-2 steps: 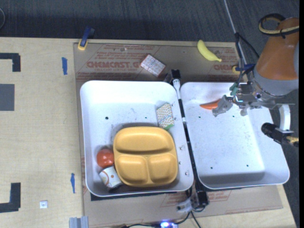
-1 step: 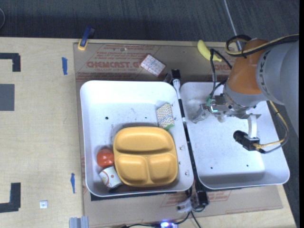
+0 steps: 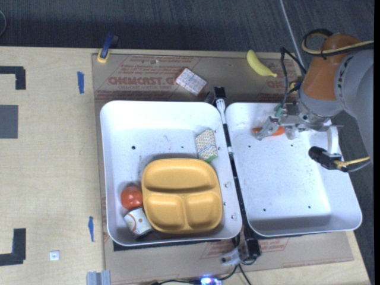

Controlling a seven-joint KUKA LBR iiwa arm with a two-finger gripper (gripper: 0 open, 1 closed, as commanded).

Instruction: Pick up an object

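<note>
bins (image 3: 119,159) side by side. left bin: yellow tray (image 3: 181,193), patterned packet (image 3: 206,144), red ball (image 3: 131,196), small can (image 3: 137,221) at tray's left. arm (image 3: 332,82) over right bin; gripper (image 3: 279,125) low at its far edge, jaws closed on orange piece (image 3: 262,132).

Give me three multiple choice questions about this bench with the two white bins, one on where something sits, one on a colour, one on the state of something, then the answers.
1. Where does the divided tray lie?
A. in the left bin
B. in the right bin
C. on the bench outside the bins

2. What colour is that tray?
A. blue
B. yellow
C. black

3. How does the banana rest?
A. inside the left bin
B. on top of the tray
C. on the board behind the bins

Answers: 1 A, the tray fills the lower part of the left bin beside the red ball. 2 B, its surface is plainly yellow. 3 C, it lies beyond the right bin's far rim, near the arm.
</note>
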